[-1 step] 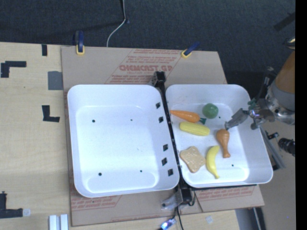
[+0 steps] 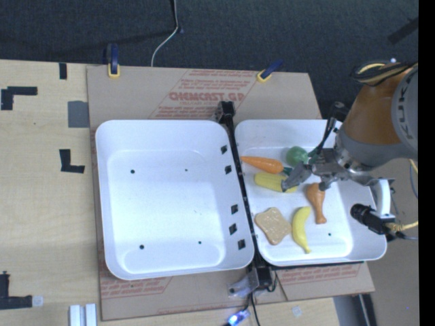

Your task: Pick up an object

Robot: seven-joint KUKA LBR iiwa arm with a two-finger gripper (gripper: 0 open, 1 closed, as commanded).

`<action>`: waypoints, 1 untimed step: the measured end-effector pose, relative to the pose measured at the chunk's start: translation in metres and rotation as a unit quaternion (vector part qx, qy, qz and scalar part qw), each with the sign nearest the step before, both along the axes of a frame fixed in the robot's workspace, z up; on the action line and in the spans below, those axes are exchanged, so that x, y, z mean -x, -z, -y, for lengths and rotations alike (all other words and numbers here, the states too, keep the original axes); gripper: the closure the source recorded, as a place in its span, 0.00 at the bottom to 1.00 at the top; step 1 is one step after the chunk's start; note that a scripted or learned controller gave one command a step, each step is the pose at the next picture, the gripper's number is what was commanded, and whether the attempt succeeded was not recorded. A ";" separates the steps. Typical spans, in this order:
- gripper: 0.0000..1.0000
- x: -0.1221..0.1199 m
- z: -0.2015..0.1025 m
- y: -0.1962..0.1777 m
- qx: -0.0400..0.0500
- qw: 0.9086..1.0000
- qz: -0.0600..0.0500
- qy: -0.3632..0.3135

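Note:
The right bin (image 2: pixel 340 251) holds an orange carrot (image 2: pixel 262 163), a yellow corn-like piece (image 2: pixel 270 181), a green round item (image 2: pixel 296 155), a brown drumstick (image 2: pixel 316 202), a yellow banana (image 2: pixel 300 227) and a tan bread slice (image 2: pixel 272 225). My gripper (image 2: pixel 298 176) hangs low over the middle of this bin, reaching in from the right. Its dark fingertips are at the right end of the yellow piece, just below the green item and left of the drumstick. Nothing is visibly lifted.
The left bin (image 2: pixel 115 182) sits beside the right one, with a black divider (image 2: pixel 234 182) between them. Both rest on a cardboard sheet (image 2: pixel 197 94) held by clamps. The arm's orange wrist band (image 2: pixel 374 114) and a cable (image 2: pixel 380 223) overhang the right bin's right side.

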State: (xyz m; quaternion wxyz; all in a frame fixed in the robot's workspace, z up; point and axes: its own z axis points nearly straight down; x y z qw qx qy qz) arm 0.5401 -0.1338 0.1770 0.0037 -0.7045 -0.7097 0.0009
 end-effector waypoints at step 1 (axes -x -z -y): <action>0.00 -0.094 0.037 -0.189 0.006 1.000 0.012 0.002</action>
